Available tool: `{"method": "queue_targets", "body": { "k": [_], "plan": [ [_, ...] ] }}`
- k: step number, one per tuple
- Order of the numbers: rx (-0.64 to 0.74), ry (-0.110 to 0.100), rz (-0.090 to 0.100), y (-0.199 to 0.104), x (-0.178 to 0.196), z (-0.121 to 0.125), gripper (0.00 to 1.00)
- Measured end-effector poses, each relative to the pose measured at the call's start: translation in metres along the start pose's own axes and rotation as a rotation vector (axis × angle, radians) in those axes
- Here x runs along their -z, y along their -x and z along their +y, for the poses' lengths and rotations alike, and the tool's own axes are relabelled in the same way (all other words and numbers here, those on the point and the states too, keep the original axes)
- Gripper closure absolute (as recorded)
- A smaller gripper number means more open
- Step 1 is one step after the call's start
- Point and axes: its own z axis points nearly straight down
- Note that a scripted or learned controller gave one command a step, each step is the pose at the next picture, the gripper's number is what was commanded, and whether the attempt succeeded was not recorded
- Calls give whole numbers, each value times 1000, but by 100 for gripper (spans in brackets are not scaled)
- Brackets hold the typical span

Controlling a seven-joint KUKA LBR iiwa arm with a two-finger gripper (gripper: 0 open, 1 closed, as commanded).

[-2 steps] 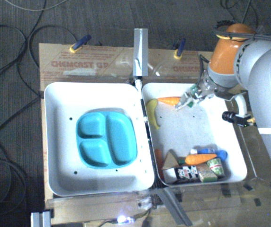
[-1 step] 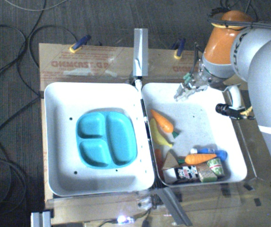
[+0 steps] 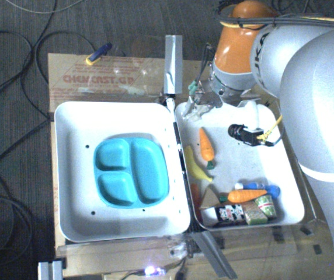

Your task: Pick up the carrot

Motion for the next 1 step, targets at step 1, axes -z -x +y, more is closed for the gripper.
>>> {"method": "queue_targets", "body": {
  "k": [1],
  "plan": [
    [0,0,0,0,0,0,0]
  ]
}}
